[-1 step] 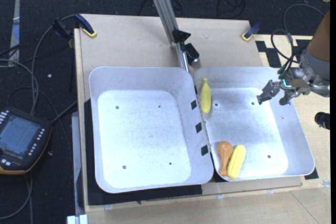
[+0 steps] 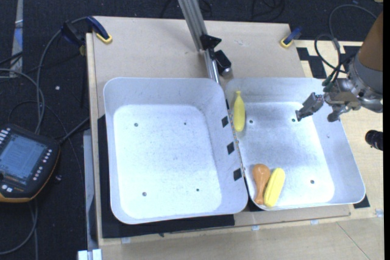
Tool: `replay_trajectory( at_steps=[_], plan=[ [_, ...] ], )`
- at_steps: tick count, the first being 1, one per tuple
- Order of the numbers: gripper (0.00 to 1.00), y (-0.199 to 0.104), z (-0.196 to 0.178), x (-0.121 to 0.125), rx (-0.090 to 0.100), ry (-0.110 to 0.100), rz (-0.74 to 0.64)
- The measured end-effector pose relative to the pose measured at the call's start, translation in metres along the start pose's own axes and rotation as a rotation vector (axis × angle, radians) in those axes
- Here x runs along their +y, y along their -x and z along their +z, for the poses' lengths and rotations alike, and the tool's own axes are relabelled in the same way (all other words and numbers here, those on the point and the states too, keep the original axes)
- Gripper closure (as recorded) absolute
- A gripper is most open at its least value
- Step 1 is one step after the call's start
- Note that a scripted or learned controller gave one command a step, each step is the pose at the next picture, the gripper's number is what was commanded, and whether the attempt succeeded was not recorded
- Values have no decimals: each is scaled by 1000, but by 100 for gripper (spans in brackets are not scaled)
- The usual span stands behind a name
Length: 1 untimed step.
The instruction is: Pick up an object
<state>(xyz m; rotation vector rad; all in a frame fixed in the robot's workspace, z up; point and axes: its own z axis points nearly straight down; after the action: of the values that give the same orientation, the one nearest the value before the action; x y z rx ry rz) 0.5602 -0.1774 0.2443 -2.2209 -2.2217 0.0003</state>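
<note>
My jaws (image 2: 317, 108) hang over the top right part of the shallow white bin on the right (image 2: 341, 149), and my grey arm with the orange band (image 2: 372, 70) comes in from that side. I see one dark finger poking out to the left and another lower down, with a gap between them, so I think my jaws are spread apart, and there is nothing between them. I still have to pick something up. There are three things I could take. A small yellow banana-shaped toy (image 2: 239, 111) lies by the left wall of this bin, right next to the edge where the two bins meet. A bigger yellow corn-shaped toy (image 2: 274, 186) lies near the bottom of the bin, and an orange pear-shaped toy (image 2: 261, 178) is touching it on its left side. The big white bin on the left (image 2: 122, 112) has nothing for me. I think the little banana toy is the easiest, because it lies alone. To do it well I should move over it, turn so my jaws cross its thin side, go straight down and squeeze gently. The wall is close, so I must not bump it.
</note>
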Motion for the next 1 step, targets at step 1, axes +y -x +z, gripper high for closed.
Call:
replay_trajectory(
  at_steps=[1],
  plan=[
    [0,-3,61,-6,1,-4,0]
  ],
)
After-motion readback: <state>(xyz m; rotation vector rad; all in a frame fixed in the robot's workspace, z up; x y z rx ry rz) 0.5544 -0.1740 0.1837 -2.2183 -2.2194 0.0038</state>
